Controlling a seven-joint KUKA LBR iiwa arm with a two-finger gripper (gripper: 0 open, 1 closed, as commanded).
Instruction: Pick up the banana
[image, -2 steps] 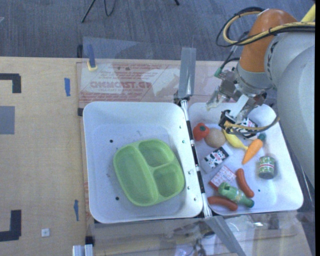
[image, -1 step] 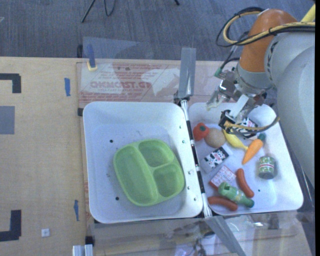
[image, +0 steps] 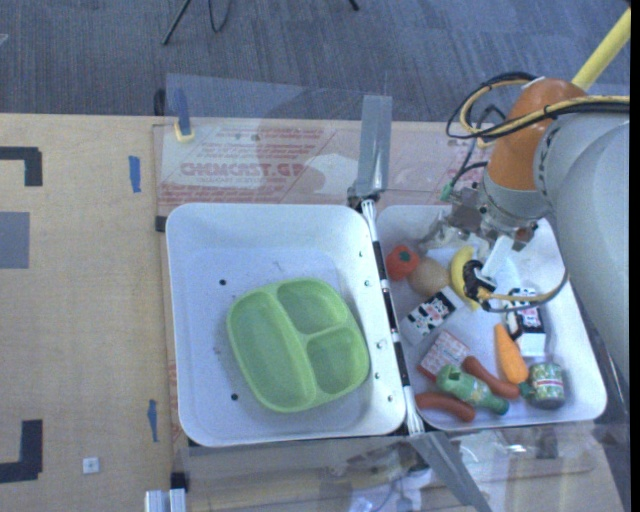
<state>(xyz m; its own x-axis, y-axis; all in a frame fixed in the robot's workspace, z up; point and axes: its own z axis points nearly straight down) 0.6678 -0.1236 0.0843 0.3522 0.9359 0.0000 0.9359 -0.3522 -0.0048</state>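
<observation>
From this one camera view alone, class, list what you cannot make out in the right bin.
Banana: its right end, camera view, hidden by the arm above it.
Right bin: far right corner, covered by the arm.
Red-and-white packet: print too small to read.

Illumination: even and diffuse, from overhead. The white left bin (image: 190, 235) renders bright, close to clipping, with little surface detail. Shadows are soft, and a faint one edges the green tray (image: 297, 345). The floor (image: 300, 40) reads dim. The arm (image: 600, 190), at the right edge, appears pale and soft. Resolution is low. The banana (image: 458, 275) shows blurred edges, and labels on small items are illegible.
</observation>
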